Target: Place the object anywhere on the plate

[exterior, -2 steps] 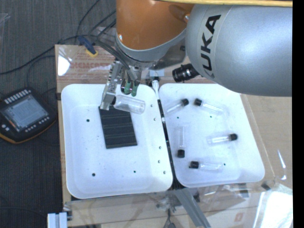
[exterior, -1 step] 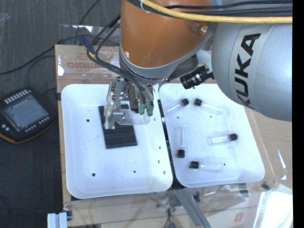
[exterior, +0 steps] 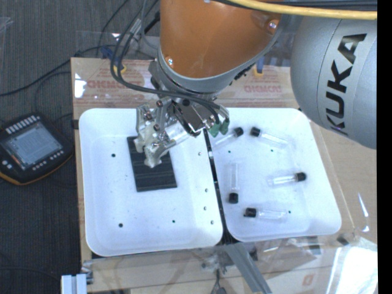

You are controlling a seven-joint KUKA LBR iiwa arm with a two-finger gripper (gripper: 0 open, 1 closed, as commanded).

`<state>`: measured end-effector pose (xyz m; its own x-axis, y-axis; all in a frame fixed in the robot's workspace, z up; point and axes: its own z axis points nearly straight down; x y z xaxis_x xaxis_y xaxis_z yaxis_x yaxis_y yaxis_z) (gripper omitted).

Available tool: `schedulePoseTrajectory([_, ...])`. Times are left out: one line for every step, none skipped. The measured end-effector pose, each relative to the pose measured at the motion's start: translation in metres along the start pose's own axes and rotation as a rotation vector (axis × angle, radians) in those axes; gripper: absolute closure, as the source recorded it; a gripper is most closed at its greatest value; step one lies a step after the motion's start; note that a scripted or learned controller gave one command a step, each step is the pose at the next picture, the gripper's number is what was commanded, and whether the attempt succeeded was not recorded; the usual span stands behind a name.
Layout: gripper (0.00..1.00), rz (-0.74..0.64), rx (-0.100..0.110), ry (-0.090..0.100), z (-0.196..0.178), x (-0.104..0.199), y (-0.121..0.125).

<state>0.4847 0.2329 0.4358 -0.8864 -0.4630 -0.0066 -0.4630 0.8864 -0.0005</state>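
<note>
Gripper point(exterior: 153, 155) over the dark plate point(exterior: 154, 173) in the left bin point(exterior: 104, 225) | grip state and held object: you cannot tell | vials point(exterior: 285, 179) lie in the right bin point(exterior: 318, 207) | placement unconfirmed

Bright, even overhead light; white bins point(exterior: 110, 225) nearly glare, shadows soft, focus slightly soft.

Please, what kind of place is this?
Probably a robotics lab test bench: a KUKA arm over two white bins, capped clear vials in the right one, and a teach pendant beside it.
</note>
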Motion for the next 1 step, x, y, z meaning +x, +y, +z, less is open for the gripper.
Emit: schedulePoseTrajectory([1.00,0.386,0.000,0.005,0.0549,-0.0098,-0.0045])
